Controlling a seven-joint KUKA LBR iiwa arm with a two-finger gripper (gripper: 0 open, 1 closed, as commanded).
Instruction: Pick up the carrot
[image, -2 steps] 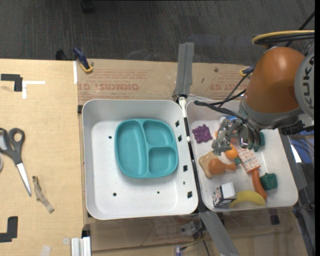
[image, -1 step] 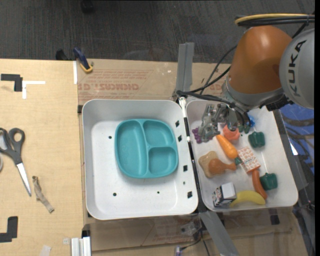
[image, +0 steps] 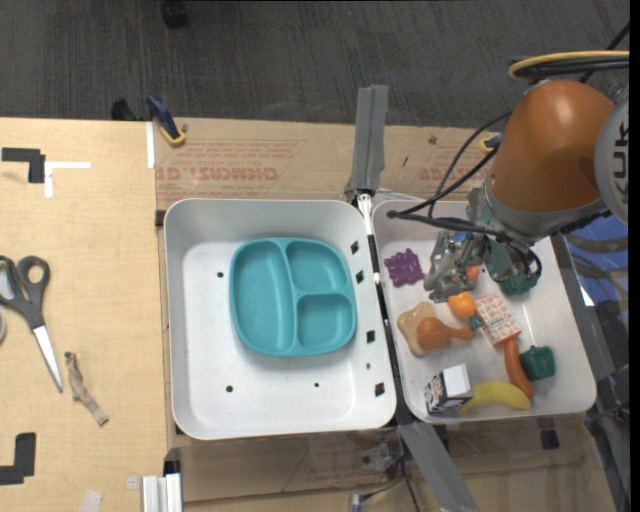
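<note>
Two white bins (image: 180, 300); one teal plate (image: 293, 297); one carrot (image: 516, 367); one banana (image: 498, 397); one scissors (image: 32, 310).

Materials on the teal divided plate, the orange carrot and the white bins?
Teal divided plate: likely moulded plastic, smooth matte, uniform colour with soft rounded ridges. Orange carrot: looks like toy plastic or rubber, flat saturated colour; can't tell which. White bins: probably thin formed plastic, slightly glossy, rounded corners and rolled rims.

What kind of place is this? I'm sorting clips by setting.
Probably a robotics lab bench: two white bins on taped cardboard, toy food such as a carrot and banana, and scissors on the wooden top.
</note>
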